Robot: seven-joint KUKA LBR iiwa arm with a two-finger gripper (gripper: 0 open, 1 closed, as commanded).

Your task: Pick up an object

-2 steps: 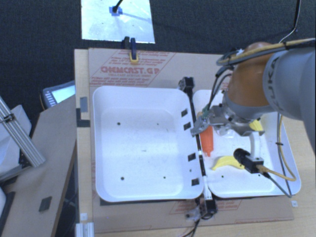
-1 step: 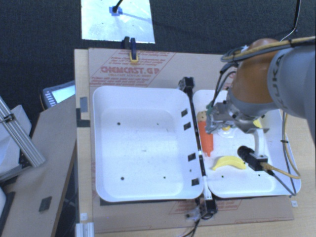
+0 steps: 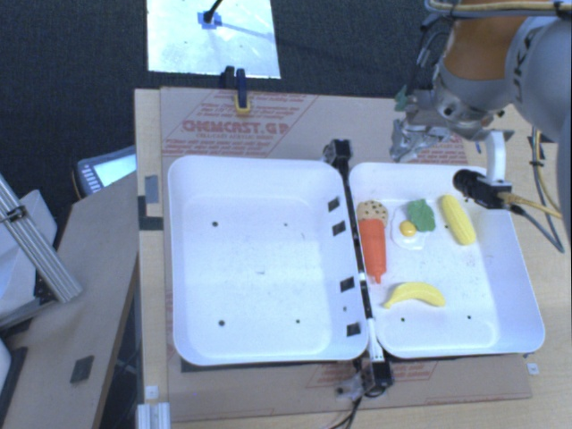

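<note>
The hand (image 3: 418, 138) hangs over the far rim of the right bin (image 3: 509, 329); whether it grips anything, I cannot tell. The corn (image 3: 458, 219) lies just nearer and right, long axis running near-to-far.

Worktop (image 3: 223, 123): carries two bins side by side, touching along a middle seam.
Left bin (image 3: 259, 257): on the left of the seam.
Right bin (image 3: 500, 329): on the right of the seam, holding all the items.
Cookie (image 3: 372, 210): far left part of the right bin, just by the seam.
Carrot (image 3: 374, 248): just in front of the cookie, lying along the seam.
Egg (image 3: 408, 231): right of the carrot.
Greens (image 3: 421, 214): just behind the egg, touching it.
Corn (image 3: 458, 219): right of the greens.
Banana (image 3: 415, 295): in front of the egg, apart from the rest.
Tool (image 3: 413, 141): above the far edge of the right bin, behind the greens.
</note>
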